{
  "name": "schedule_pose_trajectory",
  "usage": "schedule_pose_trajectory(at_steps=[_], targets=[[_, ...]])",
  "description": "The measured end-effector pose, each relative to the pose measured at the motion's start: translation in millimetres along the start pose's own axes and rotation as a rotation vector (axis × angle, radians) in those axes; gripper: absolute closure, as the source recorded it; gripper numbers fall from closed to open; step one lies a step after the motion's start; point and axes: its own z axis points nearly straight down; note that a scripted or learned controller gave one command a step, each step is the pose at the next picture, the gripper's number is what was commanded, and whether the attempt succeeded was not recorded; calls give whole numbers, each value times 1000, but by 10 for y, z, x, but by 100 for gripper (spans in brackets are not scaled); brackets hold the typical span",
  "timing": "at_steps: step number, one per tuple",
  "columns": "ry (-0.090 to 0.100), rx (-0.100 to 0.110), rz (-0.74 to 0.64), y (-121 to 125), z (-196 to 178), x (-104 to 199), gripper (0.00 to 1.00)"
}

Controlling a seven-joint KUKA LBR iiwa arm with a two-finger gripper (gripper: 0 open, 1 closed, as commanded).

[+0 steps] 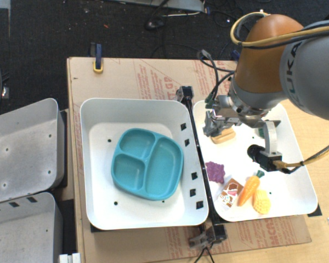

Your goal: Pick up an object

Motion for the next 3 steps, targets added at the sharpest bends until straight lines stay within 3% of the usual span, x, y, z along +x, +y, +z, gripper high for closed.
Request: schedule_pose_trajectory(at_steps=[2, 3], targets=[[-1, 1, 1, -67, 195, 914, 100], [-1, 1, 4, -67, 191, 902, 0]])
